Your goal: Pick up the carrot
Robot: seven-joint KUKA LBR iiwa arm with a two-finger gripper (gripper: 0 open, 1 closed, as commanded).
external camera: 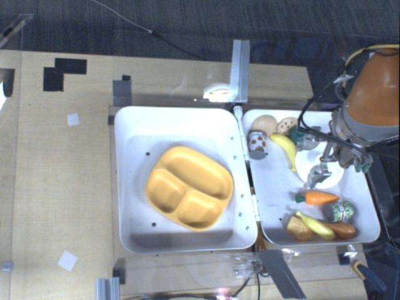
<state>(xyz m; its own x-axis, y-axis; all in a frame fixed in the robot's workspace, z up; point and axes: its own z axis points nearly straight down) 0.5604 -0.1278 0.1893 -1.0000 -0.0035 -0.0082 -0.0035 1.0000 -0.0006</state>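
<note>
The carrot, orange with a green stub at its left end, lies flat in the right bin, towards its near right part. My gripper hangs just above and behind the carrot, over a white round patch, and does not hold it. The arm's orange band rises at the right edge. Nothing covers the carrot.
Around the carrot are a green can, a small banana, a brown sausage and a waffle piece. Farther back lie a banana, a small can, a beige ball and a cookie. The left bin holds a yellow divided plate.
</note>
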